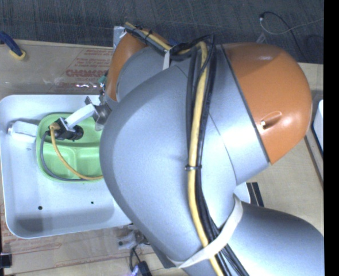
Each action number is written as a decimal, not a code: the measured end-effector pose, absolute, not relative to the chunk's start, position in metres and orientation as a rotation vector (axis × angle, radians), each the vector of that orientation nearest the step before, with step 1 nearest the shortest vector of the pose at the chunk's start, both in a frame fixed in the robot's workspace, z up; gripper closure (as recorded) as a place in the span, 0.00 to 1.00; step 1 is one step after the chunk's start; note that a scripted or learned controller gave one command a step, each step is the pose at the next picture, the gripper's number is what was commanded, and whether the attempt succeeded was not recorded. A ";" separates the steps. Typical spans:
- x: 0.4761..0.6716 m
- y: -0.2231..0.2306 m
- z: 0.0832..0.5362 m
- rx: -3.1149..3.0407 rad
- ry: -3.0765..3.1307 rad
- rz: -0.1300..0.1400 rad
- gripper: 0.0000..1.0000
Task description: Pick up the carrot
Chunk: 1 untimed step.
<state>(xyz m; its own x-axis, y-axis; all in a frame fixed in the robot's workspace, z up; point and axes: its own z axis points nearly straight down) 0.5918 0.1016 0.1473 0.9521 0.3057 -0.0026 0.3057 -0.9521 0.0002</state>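
Carrot's place cannot be told; the arm (175, 154) covers much of the left bin (54, 209) and probably hides it. The gripper (96, 111) hangs over the green tray (83, 157), presumably reaching there; whether it is spread or pinching, I cannot tell.

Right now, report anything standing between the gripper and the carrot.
Cannot tell. The arm hides most of the scene. Its end hangs over a green tray in the left bin; what lies beneath is hidden.

Overhead camera, slanted down on bin (60, 207) — arm (158, 171) near lens
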 end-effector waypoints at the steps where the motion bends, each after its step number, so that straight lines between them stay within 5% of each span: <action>1: 0.592 0.102 0.157 3.102 0.491 -0.001 1.00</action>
